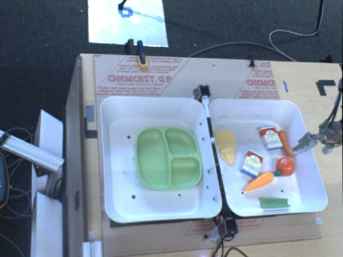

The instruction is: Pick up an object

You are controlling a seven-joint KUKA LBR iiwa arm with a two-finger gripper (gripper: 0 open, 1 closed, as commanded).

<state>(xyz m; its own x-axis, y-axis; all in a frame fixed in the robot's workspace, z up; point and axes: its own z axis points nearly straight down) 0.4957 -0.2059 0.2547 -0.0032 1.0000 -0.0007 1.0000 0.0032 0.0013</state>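
**Two bins, contents as laid**

Left white bin: one green three-compartment plastic plate. Right white bin: yellow cheese wedge, two small cartons, two toy carrots, red tomato, green strip. Metal gripper at right rim beside upper carrot; grip state cannot be told.

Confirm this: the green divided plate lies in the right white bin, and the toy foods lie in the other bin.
Wrong bin. The camera view shows the green divided plate in the left white bin; the toy foods, such as the red tomato and orange carrot, lie in the right white bin.
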